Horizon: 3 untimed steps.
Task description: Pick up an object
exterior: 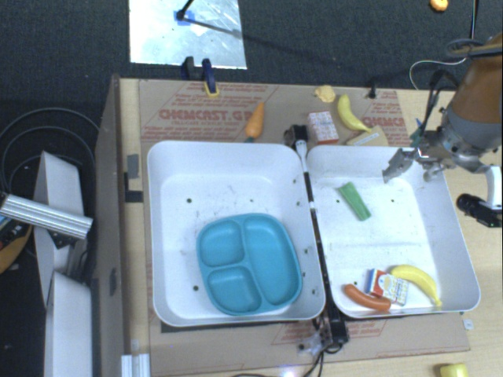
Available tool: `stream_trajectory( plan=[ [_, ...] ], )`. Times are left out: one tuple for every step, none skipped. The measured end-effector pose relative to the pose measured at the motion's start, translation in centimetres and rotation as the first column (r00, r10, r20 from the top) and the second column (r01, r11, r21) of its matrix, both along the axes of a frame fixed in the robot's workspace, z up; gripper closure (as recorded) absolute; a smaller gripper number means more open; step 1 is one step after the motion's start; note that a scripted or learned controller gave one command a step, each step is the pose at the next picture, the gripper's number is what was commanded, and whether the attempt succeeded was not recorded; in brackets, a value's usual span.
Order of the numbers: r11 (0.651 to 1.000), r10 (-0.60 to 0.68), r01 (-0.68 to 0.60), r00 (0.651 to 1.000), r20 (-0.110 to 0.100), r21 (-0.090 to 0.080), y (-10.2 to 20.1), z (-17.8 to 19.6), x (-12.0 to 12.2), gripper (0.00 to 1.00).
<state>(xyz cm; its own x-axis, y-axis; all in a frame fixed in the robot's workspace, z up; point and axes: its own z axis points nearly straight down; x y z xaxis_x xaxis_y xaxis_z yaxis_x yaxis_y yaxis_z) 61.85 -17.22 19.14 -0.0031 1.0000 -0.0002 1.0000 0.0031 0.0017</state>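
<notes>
Looks like the approach stage: the gripper (405, 163) hangs at the right white bin's (452, 234) one o'clock corner, can't tell its state. Nearest target is the green flat plastic stick (354, 201); it needs to descend towards seven o'clock.

Slanted overhead view onto both bins (236, 157)

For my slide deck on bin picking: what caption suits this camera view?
KUKA gripper poised over the right bin holding a green block, banana and sausage; a blue tray fills the left.
</notes>
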Motion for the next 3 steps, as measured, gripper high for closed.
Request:
stream_trajectory(
  plan=[
    [1.000,0.006,-0.006,1.000,-0.002,0.003,5.4,-4.3,1.8,0.00],
    [1.000,0.003,-0.003,1.000,-0.005,0.001,6.4,-11.1,2.4,0.00],
    [1.000,0.004,-0.004,1.000,0.003,0.000,6.4,-9.6,2.7,1.00]
  ],
)
